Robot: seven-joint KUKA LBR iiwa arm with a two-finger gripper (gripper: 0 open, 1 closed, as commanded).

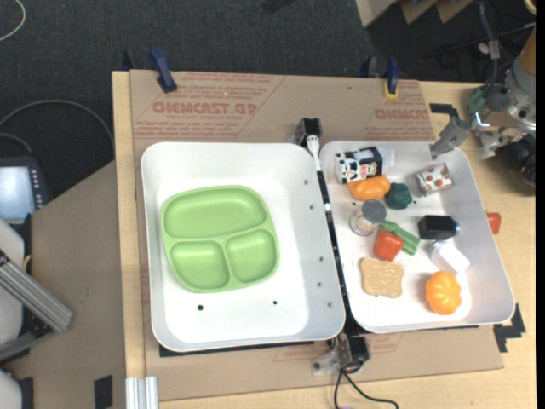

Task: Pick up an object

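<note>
The grey metal two-finger tool (449, 136) is hovering at the far right edge of the shallow white right-hand bin (494, 267), gripping nothing; whether it is spread or closed I cannot tell. The small white box with red print (433, 179) is lying just below and left of it, the closest candidate.

green divided plate (220, 239), blue clamps (162, 69)

Bright, even light; slight softness.
</note>
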